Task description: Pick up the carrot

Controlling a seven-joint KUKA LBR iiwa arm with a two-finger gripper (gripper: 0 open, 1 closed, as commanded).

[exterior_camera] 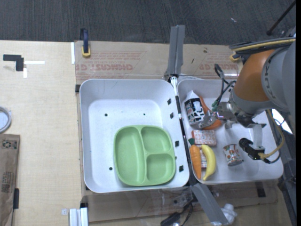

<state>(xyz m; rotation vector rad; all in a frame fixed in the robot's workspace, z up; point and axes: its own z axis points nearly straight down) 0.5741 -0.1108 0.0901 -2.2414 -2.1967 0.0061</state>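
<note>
Arm bent low over right bin, hand near carrot, grip state unclear

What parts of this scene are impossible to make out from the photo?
- Gripper, camera view: the wrist covers its fingers, so open or shut is unclear.
- Orange thing beneath the gripper: mostly hidden by it.
- Carrot: right side hidden by the banana.
- Can and pouch: print too small to read.
</note>
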